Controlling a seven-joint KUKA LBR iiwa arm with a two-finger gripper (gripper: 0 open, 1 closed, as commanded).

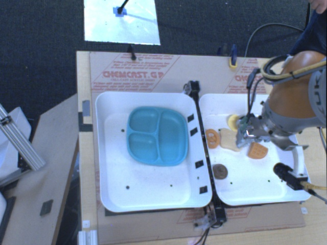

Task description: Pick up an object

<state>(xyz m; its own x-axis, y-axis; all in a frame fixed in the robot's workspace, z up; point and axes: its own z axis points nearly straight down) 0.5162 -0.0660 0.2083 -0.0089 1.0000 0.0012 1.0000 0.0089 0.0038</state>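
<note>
Gripper [246, 135]: low in the right bin [240, 195]
Beige piece [229, 140]: just left of it
Orange waffle [258, 150]: just right, slightly below
Brown disc [220, 171]: below-left
Blue plate [156, 136]: far left, left bin [115, 198]

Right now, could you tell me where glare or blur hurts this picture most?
In the camera view, glare washes out the shiny sheet at the top; the gripper over the right bin looks soft and hard to read; the blue plate in the left bin is evenly lit and clear.

Bench [153, 70] with two white bins, left [110, 188] and right [255, 193]
</note>
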